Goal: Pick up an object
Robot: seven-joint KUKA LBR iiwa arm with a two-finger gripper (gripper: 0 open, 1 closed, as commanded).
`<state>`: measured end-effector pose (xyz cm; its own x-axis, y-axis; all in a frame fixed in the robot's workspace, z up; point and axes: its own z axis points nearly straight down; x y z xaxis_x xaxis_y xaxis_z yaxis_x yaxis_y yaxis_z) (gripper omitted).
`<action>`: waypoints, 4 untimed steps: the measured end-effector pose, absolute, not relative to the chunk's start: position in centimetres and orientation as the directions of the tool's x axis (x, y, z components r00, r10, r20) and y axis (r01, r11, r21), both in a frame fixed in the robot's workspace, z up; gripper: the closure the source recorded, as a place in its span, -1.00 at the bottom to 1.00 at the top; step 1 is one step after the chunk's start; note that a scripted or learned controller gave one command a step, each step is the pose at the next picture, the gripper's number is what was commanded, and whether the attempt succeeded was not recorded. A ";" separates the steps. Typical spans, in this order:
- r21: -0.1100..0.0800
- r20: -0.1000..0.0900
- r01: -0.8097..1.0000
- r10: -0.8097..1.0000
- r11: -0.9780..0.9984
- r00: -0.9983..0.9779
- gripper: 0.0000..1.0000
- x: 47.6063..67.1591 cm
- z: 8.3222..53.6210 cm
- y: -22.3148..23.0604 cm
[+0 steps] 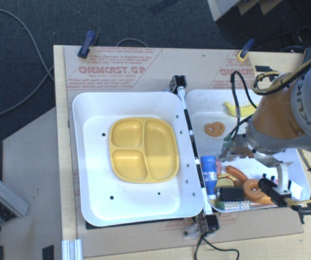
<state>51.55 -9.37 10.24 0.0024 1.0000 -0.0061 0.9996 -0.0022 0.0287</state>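
While the arm point(285, 112) leans over the right bin point(209, 99), its gripper point(232, 149) hovers just beside the pretzel point(215, 129), which lies free on the bin floor; the grip's state, I cannot tell.

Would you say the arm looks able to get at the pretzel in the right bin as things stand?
Probably yes. The pretzel lies alone on bare floor of the right bin, nothing on top of it, and the end effector hangs just beside it.
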 end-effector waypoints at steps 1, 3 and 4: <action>0.002 -0.001 1.000 1.000 0.002 -0.002 1.00 66.7 11.7 -10.5; -0.003 0.000 1.000 1.000 -0.001 0.001 -1.00 57.0 8.4 -14.1; 0.000 -0.001 1.000 1.000 0.000 0.000 1.00 57.1 9.4 -14.0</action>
<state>57.06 -13.99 9.44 -0.0003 1.0000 -0.0007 1.0000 0.0003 0.0003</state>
